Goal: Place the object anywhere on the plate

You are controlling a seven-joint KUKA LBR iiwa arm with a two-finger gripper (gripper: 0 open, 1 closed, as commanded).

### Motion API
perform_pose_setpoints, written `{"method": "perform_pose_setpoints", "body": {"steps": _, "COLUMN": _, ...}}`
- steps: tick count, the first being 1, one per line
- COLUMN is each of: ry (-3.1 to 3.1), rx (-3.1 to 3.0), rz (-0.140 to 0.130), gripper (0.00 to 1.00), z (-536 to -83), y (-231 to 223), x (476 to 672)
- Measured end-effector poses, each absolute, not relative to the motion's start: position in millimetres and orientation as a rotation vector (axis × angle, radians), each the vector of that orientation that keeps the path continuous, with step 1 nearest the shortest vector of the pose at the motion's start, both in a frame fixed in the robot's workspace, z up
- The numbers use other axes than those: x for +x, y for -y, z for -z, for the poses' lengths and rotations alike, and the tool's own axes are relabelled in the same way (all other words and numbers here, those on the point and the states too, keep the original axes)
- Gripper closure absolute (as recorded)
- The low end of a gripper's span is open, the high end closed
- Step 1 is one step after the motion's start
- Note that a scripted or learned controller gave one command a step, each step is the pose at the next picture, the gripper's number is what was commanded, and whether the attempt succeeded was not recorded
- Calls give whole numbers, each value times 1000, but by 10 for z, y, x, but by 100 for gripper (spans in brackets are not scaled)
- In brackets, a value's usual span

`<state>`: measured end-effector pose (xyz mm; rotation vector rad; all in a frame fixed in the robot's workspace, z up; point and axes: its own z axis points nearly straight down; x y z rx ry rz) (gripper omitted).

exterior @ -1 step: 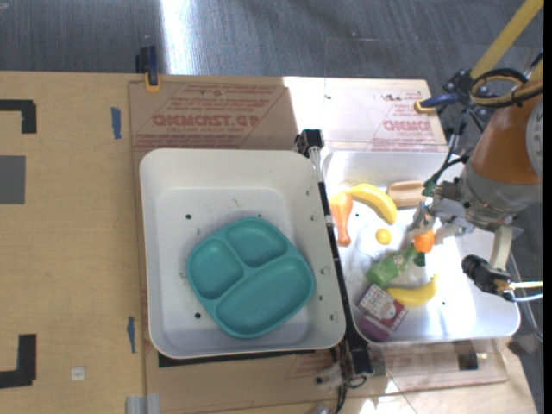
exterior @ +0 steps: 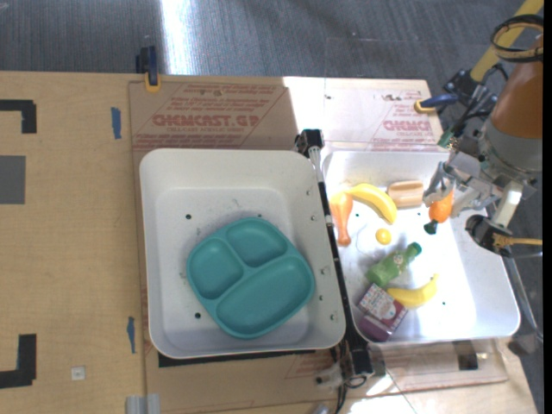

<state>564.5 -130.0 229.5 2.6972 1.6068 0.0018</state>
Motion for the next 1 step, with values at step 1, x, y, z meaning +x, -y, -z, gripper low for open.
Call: {"method": "perform_pose_setpoints", "body": {"steps": 1, "ry": -1316, "rx": 2854, "rz": -2, "gripper": 100, "z": -2561, "y": 328, "x": 5518}}
